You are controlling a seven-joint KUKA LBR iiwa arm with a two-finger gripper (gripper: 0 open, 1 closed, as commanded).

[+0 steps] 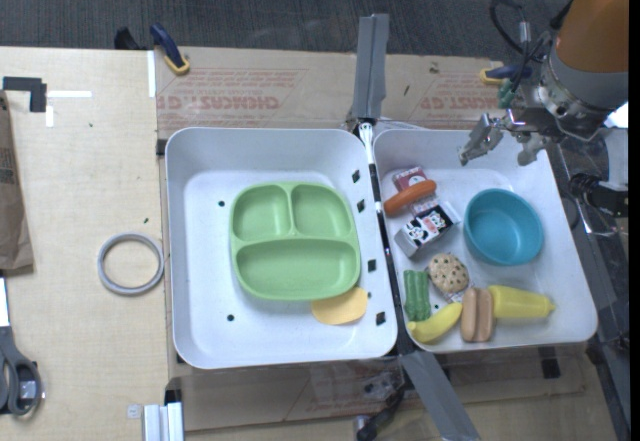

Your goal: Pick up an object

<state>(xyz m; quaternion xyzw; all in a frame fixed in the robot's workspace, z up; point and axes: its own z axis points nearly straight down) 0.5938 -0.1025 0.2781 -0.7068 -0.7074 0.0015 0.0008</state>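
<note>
Nearest, along the front of the right bin (575, 324): a banana (436, 324) at the left, a hot dog (477, 314) upright-ish beside it and touching, then a yellow corn-like piece (521, 303) stretching right. Just behind, a green vegetable (416, 293) lying along the bin's left wall and a chocolate-chip cookie (449, 274) next to it. In the left bin (190, 259), a flat yellow chip-like piece (340, 308) tucked against the near right corner of a green divided plate (295, 239), which sits roughly mid-bin. Out on the counter (80, 189) to the left, a grey ring (130, 262), well apart from both bins, and a pair of scissors (18, 379) at the near left edge. Farther back in the right bin, a small black-and-white carton (428, 227) lying tilted, a blue bowl (504, 226) to its right and apart from it, then an orange carrot (410, 197) with a small red box (408, 176) just behind, touching or nearly so. Farthest, the gripper (506, 137) hovering over the far right part of the right bin, above and beyond the blue bowl, fingers (482, 142) spread apart with nothing between them. Behind that, the grey wrist and orange band reaching in from the right.
</note>
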